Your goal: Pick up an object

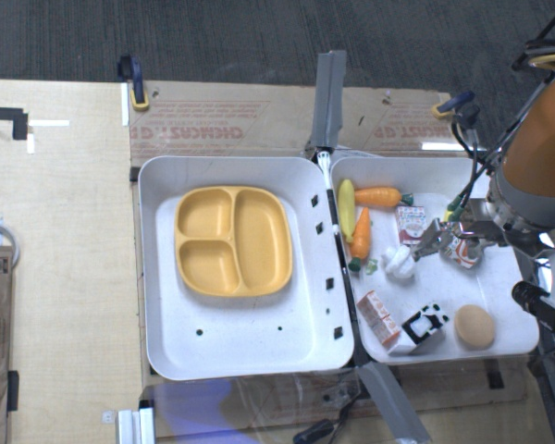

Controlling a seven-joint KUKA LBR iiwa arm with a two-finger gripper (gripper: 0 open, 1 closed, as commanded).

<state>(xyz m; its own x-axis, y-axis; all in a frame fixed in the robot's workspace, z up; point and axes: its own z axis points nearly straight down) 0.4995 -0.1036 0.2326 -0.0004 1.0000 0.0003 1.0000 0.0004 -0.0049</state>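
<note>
Right bin [499, 348]: crowded along left wall and front edge; open floor mid-right. Left bin [166, 340]: yellow tray [233, 240] centred, margins free.

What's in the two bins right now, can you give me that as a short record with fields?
left bin: yellow plate with three compartments, nothing on it
right bin: two carrots, banana, small carton, black and white toy, tan ball, red and white packet, white item
arm: reaches in from the right
tool: low over the right bin, near the packet and white item
held: nothing seen between the fingers
</note>
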